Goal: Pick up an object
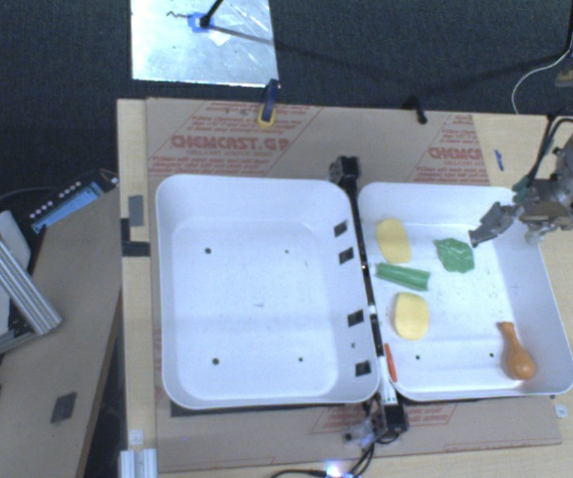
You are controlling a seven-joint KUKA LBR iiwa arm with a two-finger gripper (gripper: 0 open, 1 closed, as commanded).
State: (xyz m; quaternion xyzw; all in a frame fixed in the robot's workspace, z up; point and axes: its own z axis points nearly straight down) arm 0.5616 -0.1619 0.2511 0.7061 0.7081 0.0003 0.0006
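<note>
A robot workbench seen from above at a slant, with two shallow white bins side by side on a cardboard sheet (306, 127). Nearest the viewer, in the right bin (550, 307), an orange drumstick-shaped toy (514, 352) lies by the front right corner. Further in, a yellow oval piece (412, 316) rests near the divider, with a green stick-shaped piece (402, 276) just behind it. Beyond that lie a second yellow oval (394, 238) and a crumpled green leafy piece (454, 255). The gripper (489, 226) hangs just right of the leafy piece, reaching in from the right; whether it is wide or narrow cannot be told. The left bin (256, 287) sits alongside. At the far edge, a shiny metal plate (203, 28) lies on dark carpet.
</note>
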